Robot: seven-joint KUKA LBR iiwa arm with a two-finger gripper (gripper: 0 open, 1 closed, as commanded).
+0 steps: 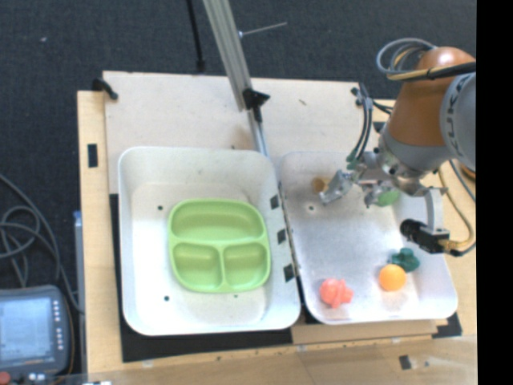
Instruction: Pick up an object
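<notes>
On a tan bench (176, 111) over dark carpet (96, 22), the pincer (357, 189) hangs spread apart above the right bin (353, 239)

Both bins — the left bin (144, 215) and the right bin (353, 231) — look like matt white plastic with a faintly speckled floor, and the green divided tray (218, 243) looks like smooth plastic with a soft sheen. The bench (176, 111) has a pale, matt, wood-like face, while the slanted rail (226, 34) above it looks like ribbed bare metal. The arm's orange band (425, 103) is smooth and glossy — its gripper (357, 189) parts look like dull grey metal.
</notes>
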